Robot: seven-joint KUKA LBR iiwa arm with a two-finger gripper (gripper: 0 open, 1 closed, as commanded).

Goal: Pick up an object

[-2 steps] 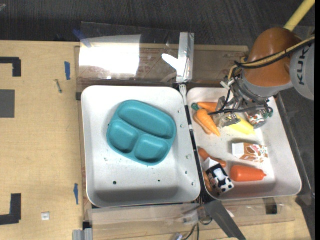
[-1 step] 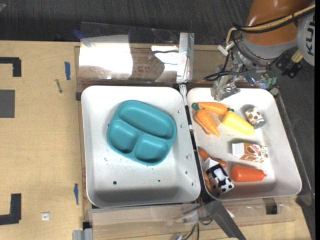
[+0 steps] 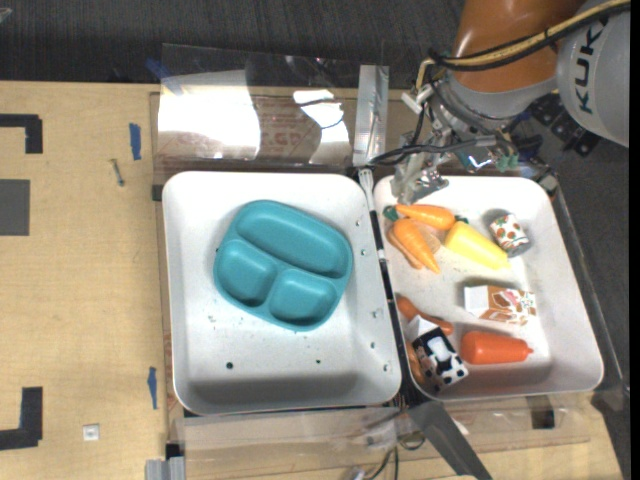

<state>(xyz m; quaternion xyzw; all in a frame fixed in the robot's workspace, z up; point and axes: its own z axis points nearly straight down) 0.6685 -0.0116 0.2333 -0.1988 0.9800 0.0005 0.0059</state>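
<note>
Orange plastic carrots are lying at the upper left of the right bin — light, stiff, likely slippery, so you're best gripping across the narrow body. Your gripper is hanging just above them — whether it's open, I cannot tell.

Teal, orange and yellow on white

A teal tray fills one white bin; at its three o'clock lie orange carrots, a yellow piece and a black-and-white toy.
</note>
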